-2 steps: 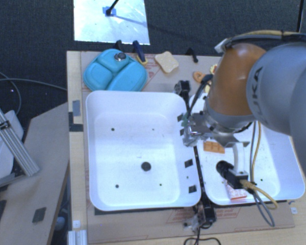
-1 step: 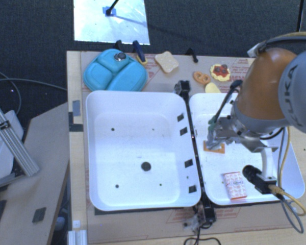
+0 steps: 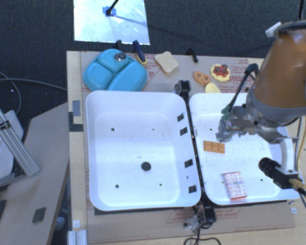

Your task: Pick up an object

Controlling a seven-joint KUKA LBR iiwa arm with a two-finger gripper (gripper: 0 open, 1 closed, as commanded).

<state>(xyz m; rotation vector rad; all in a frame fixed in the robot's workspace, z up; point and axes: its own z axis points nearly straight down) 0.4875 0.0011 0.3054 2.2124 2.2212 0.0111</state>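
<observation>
I have the gripper low inside the right bin, and I cannot tell if it is released or clenched. The cracker lies just below it, apart from it. The packet is further below. I judge this is the approach step; next I must lower onto the cracker.
</observation>
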